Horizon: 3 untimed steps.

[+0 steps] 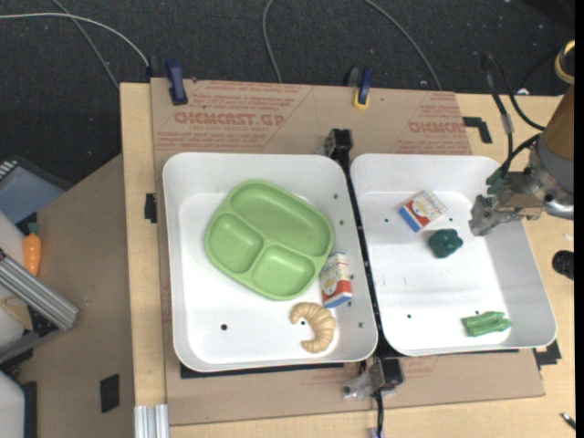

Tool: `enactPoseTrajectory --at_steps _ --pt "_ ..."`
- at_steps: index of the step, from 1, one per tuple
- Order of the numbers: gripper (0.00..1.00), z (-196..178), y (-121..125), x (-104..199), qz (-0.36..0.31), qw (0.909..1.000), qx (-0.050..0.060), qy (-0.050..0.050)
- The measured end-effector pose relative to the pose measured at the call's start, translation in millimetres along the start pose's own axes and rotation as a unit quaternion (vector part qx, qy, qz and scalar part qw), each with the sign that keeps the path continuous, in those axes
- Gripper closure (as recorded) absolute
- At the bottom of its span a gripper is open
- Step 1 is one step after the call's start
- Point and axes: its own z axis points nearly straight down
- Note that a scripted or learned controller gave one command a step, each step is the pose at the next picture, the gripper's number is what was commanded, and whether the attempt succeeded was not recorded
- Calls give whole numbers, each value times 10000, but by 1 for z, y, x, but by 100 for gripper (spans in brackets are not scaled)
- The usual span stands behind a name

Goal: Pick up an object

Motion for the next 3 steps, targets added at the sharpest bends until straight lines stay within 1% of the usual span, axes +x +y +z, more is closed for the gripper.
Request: enactPoseTrajectory --at_steps 1,2,3 --pt "100 126 -43 55 130 9999 60 13" --pt "100 54 -35 138 102 9999 -17 14" --pt "100 46 -36 134 139 9999 2 2"
